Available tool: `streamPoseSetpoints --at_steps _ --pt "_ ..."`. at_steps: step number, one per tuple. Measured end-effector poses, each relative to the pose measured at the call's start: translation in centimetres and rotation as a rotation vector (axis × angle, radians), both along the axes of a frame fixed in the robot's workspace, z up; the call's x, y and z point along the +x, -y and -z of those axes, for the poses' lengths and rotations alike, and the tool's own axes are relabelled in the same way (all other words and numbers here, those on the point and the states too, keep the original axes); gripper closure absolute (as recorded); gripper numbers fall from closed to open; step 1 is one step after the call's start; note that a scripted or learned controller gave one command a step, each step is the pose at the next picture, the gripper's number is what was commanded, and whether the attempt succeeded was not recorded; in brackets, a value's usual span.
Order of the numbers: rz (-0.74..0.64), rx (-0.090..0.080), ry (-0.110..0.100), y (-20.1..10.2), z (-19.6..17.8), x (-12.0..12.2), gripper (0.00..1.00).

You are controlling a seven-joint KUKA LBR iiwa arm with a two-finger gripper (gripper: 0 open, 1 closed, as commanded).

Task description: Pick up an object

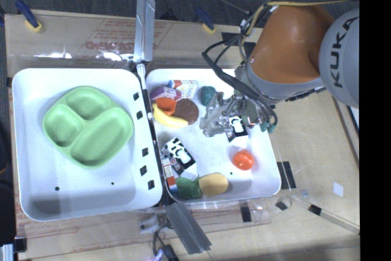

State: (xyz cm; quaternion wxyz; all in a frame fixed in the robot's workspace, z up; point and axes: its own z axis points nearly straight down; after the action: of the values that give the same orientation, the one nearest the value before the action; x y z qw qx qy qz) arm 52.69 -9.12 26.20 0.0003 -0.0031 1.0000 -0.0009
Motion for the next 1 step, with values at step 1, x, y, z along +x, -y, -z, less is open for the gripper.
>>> streamPoseSetpoints --at_steps 1 --pt "-0.243 0.004 -0.006 1.56 10.41 5.65 0.00"
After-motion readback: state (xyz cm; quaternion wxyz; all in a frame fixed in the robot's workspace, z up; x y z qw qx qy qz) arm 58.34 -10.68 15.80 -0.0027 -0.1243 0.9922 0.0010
